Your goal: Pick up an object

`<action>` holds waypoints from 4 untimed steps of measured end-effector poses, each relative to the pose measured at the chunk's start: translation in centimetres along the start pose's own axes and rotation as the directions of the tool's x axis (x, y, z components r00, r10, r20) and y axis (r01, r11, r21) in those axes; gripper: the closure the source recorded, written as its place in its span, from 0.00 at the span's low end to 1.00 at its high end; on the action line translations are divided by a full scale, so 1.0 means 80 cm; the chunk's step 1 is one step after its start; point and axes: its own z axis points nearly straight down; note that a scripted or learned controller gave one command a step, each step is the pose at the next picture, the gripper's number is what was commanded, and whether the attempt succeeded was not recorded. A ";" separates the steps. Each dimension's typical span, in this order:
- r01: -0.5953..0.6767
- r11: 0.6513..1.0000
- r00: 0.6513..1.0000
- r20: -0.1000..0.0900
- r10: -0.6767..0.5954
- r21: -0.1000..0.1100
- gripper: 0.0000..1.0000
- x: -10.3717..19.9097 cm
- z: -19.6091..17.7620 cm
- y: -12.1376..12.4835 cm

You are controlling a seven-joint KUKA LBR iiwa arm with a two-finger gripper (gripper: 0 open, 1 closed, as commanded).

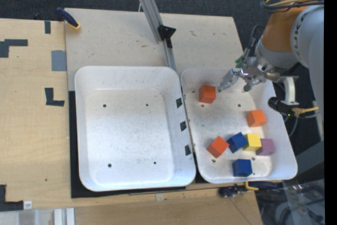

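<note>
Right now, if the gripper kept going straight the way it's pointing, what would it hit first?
Probably the orange cube. The gripper points left and down toward it in the right bin, with bare floor between them. Height is hard to judge from above, so it might meet the bin floor just short of the cube.

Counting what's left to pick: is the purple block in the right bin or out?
In: the purple block lies inside the right bin.

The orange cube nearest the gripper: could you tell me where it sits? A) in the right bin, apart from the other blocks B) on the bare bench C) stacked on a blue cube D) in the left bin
A: the orange cube lies alone on the right bin's floor, just left of the gripper.
</note>
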 end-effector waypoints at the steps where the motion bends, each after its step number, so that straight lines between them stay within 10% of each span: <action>1: 0.000 1.000 1.000 -0.005 0.000 -0.013 0.00 0.010 0.063 -0.003; 2: 0.002 1.000 1.000 -0.002 -0.002 -0.016 1.00 0.009 0.047 -0.002; 4: -0.001 1.000 1.000 0.000 0.001 -0.009 1.00 0.004 -0.052 0.010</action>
